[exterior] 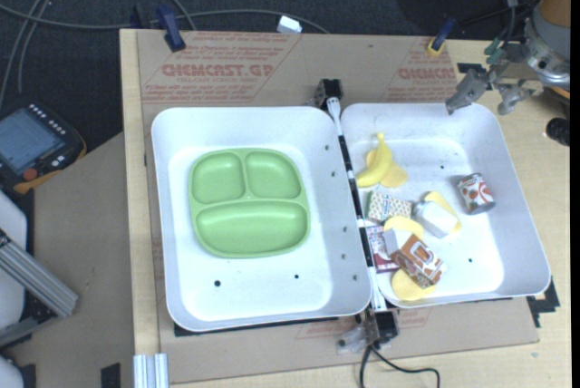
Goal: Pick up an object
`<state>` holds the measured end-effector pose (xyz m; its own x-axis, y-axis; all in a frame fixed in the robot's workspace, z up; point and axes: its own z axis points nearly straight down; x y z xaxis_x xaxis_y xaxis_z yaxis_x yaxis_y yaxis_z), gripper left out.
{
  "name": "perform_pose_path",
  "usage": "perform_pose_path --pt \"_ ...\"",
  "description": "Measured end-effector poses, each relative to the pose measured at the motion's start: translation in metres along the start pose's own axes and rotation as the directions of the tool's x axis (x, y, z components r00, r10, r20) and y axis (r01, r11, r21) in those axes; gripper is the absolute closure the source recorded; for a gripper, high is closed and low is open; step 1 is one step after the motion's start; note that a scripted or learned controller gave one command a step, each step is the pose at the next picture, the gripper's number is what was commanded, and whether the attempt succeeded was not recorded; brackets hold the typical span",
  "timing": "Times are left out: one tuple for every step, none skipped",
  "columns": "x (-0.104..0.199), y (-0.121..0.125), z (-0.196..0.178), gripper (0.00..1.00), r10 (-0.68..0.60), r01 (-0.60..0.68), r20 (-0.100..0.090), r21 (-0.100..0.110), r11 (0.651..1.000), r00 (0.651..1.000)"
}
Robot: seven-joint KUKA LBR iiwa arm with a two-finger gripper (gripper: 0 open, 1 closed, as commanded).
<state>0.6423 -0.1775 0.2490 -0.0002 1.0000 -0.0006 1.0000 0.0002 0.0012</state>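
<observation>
White plastic nearest: right bin (507, 273), its front rim well short of the pincer (482, 99) on the camera's side. Heaped in the front corner, far below the pincer in the view: brown-and-red packet (419, 259), white block (436, 218), checkered packet (384, 204), with yellow pieces half buried under them. Probably tipped in loose so that a program has something to grab anywhere; overlapping, so hard to separate by eye and hard to name.

Further back and closer to the pincer, standing apart on bare floor: small red-and-white pack (474, 192). Judged the easiest target, being alone. Beyond the heap, toward the view's left of the pincer: banana (381, 162), toy-like, against the bin's inner wall.

Much further to that same side, in the left bin (172, 196): green divided tray (249, 200), lying flat, well apart from the pincer.

At the back, over the right bin's far rim: pincer spread wide, gripping nothing, not yet above any object. Arm cut off at the frame's edge.

Farthest: blue clamp (439, 39) pinning cardboard to the desk (227, 69).
</observation>
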Motion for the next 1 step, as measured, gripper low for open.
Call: perform_pose_path --pt "-0.0430 0.0065 0.1259 0.00 0.001 -0.001 -0.001 0.003 1.000 1.000"
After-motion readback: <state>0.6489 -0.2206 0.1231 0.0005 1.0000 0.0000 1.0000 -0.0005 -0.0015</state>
